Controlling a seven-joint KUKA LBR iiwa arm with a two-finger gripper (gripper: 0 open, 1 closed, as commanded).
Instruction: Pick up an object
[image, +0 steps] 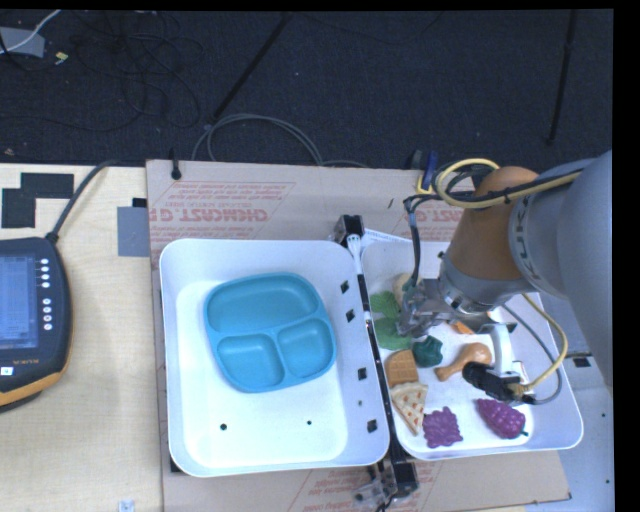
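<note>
The bench (90, 440) (light wood surface) supports a cardboard sheet (240, 205), which carries two white bins (190, 400); a teach pendant (25, 310) lies at left.

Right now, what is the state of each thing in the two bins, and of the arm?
Blue divided plate: lies flat in the left bin, nothing in its compartments.
Gripper: lowered into the right bin, over the green pieces.
Purple grape bunches: lying loose near the front wall, untouched.
Pizza slice: lying flat, untouched.
Drumstick: lying loose beside the arm.
</note>
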